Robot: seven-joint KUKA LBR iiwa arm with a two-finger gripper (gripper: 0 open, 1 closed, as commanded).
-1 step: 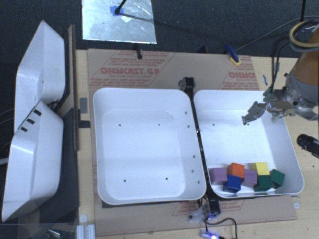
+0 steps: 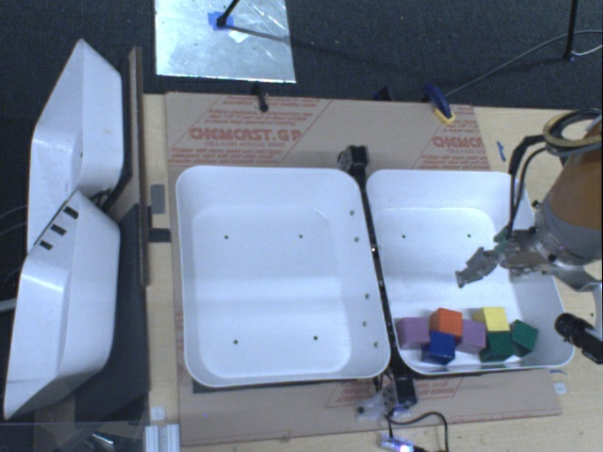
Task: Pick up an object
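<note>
End effector (image 2: 474,269) hangs over the right bin (image 2: 429,205), nothing in it; can't tell how far open, view too blurry. Blocks (image 2: 464,334) sit bunched in that bin's near corner. Best bet: aim for an outer one, e.g. purple block (image 2: 413,330), w/ room on both sides.

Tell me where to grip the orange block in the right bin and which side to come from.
Take the orange block from above, probably across its flat left and right faces. It sits highest in the pile, resting on the purple block and blue block, so its top stands free while neighbours crowd its base. The gripper hangs just above and to the right, over the right bin.
</note>
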